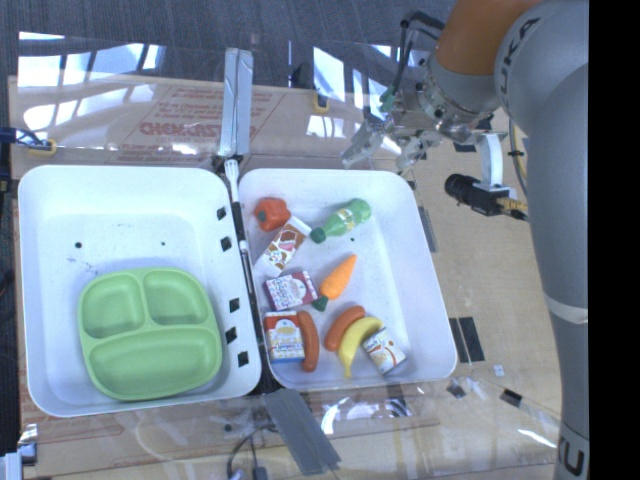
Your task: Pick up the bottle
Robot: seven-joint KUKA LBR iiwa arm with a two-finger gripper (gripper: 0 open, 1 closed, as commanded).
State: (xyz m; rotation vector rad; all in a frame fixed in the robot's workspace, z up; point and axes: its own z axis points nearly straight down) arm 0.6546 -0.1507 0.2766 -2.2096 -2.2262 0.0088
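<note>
Bottle (342, 220), green, lies on its side in our right bin (425, 298), up by the far wall, past banana (353, 340) and carrot (338, 277). End effector (385, 146) hovers beyond the rim, fingers spread, gripping nothing. We should descend across the bottle's body. Left bin (40, 268) holds a green tray (150, 333).

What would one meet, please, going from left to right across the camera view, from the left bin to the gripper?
Left bin → green divided plate → right bin, where the red pepper comes before the green bottle → gripper, above the right bin's far edge.
</note>
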